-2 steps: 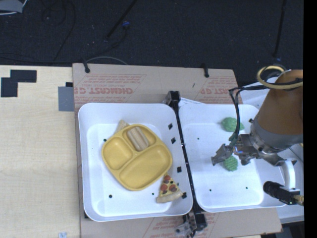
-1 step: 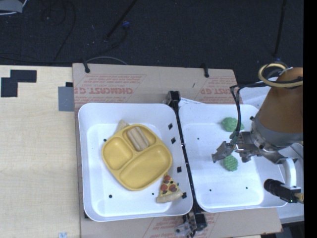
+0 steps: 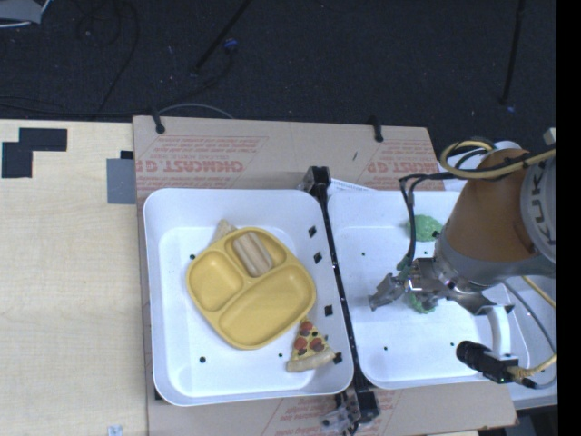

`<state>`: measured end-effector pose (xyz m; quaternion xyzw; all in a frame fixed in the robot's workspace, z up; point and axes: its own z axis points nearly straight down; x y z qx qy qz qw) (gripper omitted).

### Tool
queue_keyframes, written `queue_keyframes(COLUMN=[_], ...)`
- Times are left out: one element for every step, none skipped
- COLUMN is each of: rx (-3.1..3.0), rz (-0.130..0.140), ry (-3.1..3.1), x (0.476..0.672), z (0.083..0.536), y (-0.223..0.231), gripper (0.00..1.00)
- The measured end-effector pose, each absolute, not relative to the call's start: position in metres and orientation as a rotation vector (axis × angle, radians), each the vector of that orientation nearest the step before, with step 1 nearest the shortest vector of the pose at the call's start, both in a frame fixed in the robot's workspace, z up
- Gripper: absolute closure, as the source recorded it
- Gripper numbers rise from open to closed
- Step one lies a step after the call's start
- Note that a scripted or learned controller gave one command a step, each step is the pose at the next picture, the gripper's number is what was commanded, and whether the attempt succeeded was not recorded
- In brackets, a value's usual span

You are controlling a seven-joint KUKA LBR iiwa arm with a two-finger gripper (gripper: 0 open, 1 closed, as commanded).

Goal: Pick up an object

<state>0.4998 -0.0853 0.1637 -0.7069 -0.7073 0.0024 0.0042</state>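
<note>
Claw [image 3: 392,292] low in the right white bin [image 3: 390,352], reaching to grasp.
Whether it is apart or together I cannot tell; next it must settle over the green object [image 3: 423,228].

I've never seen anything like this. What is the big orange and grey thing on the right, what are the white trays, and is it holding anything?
The picture comes from one camera fixed above a bench, looking down at a slant. The big grey and orange machine is a robot arm reaching in from the right. Its gripper hangs low over the right-hand shallow white bin, close to some green object that the arm partly hides. I cannot tell whether it holds anything.

The left-hand shallow white bin holds a yellow plastic plate with three compartments; a tan toy hot dog lies in its upper compartment. A small toy pizza slice lies beside the plate, near the bin's lower right corner.
</note>
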Motion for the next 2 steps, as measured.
queue_keyframes(rx=[-2.216, -2.222], rz=[0.008, 0.004], ry=[-2.215, -2.218], x=[0.507, 0.507], z=[0.112, 0.087], y=[-0.079, -0.080], gripper=[0.00, 0.00])
